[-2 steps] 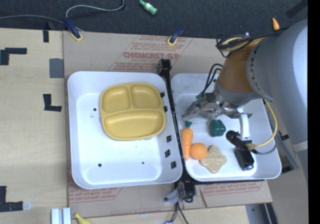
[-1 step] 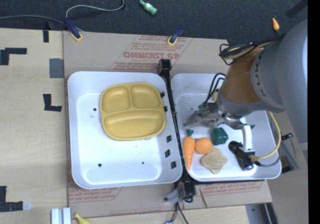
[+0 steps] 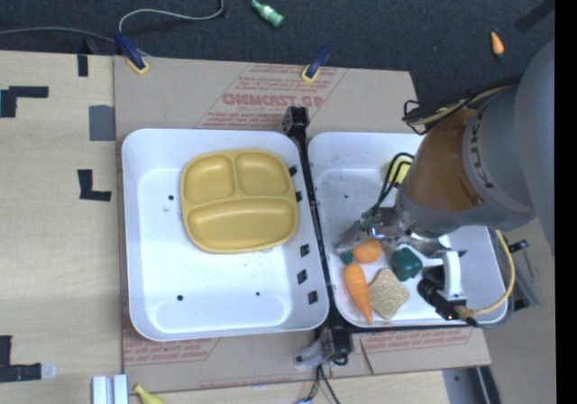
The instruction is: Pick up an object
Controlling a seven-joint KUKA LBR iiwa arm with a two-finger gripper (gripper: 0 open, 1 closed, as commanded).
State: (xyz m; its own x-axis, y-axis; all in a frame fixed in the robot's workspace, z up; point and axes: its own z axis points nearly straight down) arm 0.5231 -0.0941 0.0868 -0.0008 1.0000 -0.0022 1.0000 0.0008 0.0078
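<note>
In the right bin my gripper hangs low near the front middle, just above a small orange round piece. A dark green piece lies just right of that. An orange carrot lies along the bin's front left, and a tan speckled slice rests beside it. Nothing visibly sits in the gripper. The wrist and arm cover the right part of this bin.
The left bin holds a yellow divided plate toward its back. A black divider runs between the bins. Outside the bins, a small green item lies on the dark floor beyond the cardboard.
</note>
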